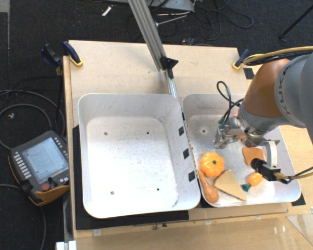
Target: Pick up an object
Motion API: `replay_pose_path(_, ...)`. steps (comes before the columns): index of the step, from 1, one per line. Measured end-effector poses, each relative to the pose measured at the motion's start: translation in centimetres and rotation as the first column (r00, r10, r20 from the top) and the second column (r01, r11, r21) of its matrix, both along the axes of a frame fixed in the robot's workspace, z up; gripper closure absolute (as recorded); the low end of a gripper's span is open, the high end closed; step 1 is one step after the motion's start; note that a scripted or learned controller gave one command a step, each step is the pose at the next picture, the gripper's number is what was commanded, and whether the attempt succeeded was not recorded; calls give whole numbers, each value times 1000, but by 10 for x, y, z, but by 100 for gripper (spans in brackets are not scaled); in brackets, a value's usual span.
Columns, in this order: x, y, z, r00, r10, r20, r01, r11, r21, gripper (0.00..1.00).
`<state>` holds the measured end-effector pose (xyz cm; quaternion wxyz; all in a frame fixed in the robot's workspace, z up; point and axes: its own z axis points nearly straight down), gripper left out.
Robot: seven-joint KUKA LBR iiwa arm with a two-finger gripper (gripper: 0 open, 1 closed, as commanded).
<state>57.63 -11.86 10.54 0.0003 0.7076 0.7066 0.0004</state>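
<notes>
Bench (120, 66) of pale wood carries two shallow white bins side by side. Left bin (94, 108) is the bigger-looking one in this slanted view, its floor showing only small dark specks and a few screw heads. Right bin (198, 105) sits touching it along the middle seam and holds all the objects. Grey arm (297, 90) with its orange band reaches in from the right edge and hangs over the right bin, with cables looping off its wrist. Its gripper (225, 137) points down toward the bin floor, just above and to the right of the small orange pumpkin (212, 164); nothing is visible between its tips, and whether they are spread or closed cannot be told. Below the pumpkin lies a pale yellow wedge (230, 184), with a long orange carrot-like piece (209, 189) at its left side. An orange slab (252, 154) and a small orange fruit (254, 179) lie to the right, partly behind the arm's hardware
</notes>
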Motion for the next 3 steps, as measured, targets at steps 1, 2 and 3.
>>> replay_pose_path(1, -2, 10, 55, 1000, 5, 4, -5, 1000, -1, 100)
replay_pose_path(2, -4, 2, 103, 1000, 3, 5, -3, 1000, -2, 100)
replay_pose_path(3, -3, 2, 156, 1000, 5, 6, -5, 1000, -2, 100)
